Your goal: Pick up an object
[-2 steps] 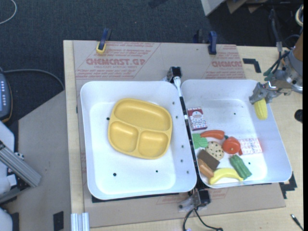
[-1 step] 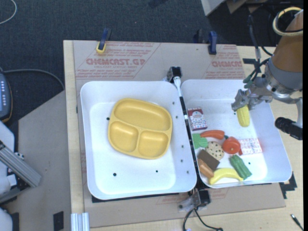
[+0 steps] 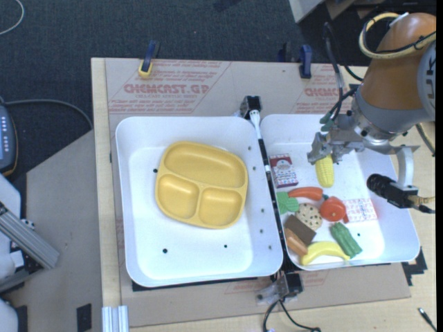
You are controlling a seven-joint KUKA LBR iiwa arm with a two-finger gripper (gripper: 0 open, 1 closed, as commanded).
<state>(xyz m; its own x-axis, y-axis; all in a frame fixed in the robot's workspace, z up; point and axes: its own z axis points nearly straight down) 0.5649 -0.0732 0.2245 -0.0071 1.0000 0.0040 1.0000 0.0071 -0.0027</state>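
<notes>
While the gripper [image 3: 328,155] hangs over the right bin [image 3: 408,244], the corn cob [image 3: 324,171] sits at its tip.

Whether the fingers are apart or clamped, I cannot tell; the cob seems singled out because it lies apart from the clustered toy food.

— What sits outside the two bins?
— A brown counter [image 3: 208,81] printed with red lettering, two clamps on its upper edge: a yellow clamp [image 3: 147,62] upper left, a blue clamp [image 3: 304,59] upper right.
— And beyond it?
— Dark carpet [image 3: 104,12] across the top, and a grey cable [image 3: 41,106] at the left.
</notes>
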